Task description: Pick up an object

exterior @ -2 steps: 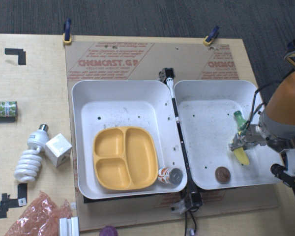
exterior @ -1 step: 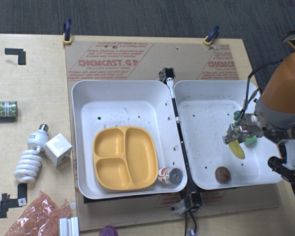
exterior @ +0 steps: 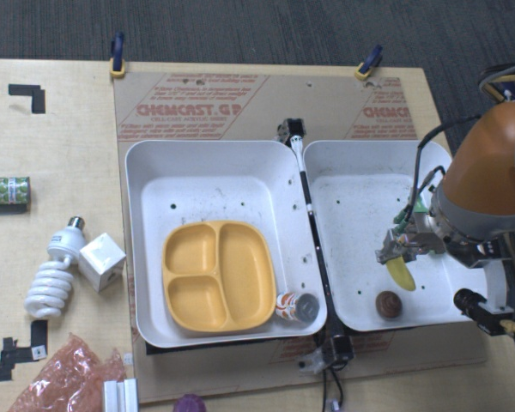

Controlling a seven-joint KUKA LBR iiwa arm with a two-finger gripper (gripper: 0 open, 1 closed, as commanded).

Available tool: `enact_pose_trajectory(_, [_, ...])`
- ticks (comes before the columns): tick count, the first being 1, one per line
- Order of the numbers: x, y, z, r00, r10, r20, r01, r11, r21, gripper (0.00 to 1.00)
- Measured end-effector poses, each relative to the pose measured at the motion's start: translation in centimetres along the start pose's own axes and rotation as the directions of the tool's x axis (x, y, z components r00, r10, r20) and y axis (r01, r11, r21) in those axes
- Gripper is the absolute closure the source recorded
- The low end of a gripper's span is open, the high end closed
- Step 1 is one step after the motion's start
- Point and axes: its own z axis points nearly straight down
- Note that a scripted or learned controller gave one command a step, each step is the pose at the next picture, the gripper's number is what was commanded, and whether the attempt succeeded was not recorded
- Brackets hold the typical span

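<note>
In the right bin (exterior: 352,187), a small yellow banana-shaped object (exterior: 401,274) lies near the front right. My gripper (exterior: 396,250) hangs directly over its upper end, touching or nearly touching it. A brown ball (exterior: 389,304) rests just in front of the yellow object, close to the bin's front wall. A bit of green (exterior: 417,204) shows behind the wrist, mostly hidden by the arm. The orange band of the arm (exterior: 493,166) covers the bin's right side.
The left bin (exterior: 146,187) holds a yellow divided plate (exterior: 217,275) and a small can (exterior: 297,307) in its front right corner. Outside the bins on the left lie a spiral light bulb (exterior: 53,269), a white cube (exterior: 101,260) and a green can (exterior: 9,191).
</note>
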Motion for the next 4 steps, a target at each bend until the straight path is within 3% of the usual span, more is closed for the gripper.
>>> enact_pose_trajectory(2, [-0.7,0.0,0.7,1.000,0.001,0.000,-0.001,1.000,0.001,1.00])
enact_pose_trajectory(3, [0.1,2.3,0.0,1.000,-0.002,0.001,0.002,1.000,-0.002,1.00])
enact_pose_trajectory(4, [1.3,2.9,0.0,1.000,-0.002,0.001,0.002,1.000,0.000,1.00])
